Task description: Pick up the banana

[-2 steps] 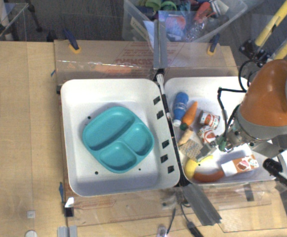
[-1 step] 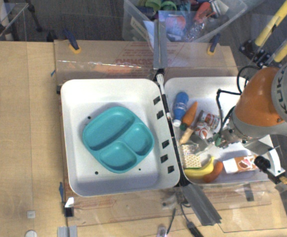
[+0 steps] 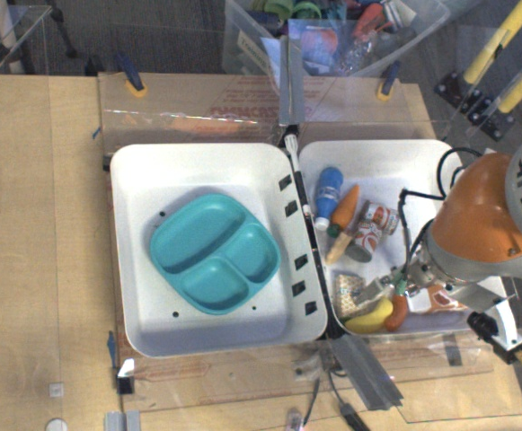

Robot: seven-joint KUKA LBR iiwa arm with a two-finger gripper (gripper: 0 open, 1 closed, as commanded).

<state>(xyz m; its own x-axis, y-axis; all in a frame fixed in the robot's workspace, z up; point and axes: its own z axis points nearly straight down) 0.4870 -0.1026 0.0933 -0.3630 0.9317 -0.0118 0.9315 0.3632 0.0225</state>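
The yellow banana [image 3: 370, 317] lies at the near edge of the right bin [image 3: 422, 155], against its front wall. My gripper [image 3: 397, 285] is low in that bin, just above and to the right of the banana, close to its right end. The arm's orange band [image 3: 478, 215] hangs over the bin's right half and hides what lies beneath it.
In the right bin there are also a blue bottle [image 3: 329, 189], a carrot [image 3: 345, 206], a small can [image 3: 374, 225], a patterned packet [image 3: 350, 287] and a red-orange item [image 3: 397, 313] beside the banana. The left bin [image 3: 135, 241] holds a teal divided plate [image 3: 213, 251]. A clear tub of toys [image 3: 332, 12] stands behind.
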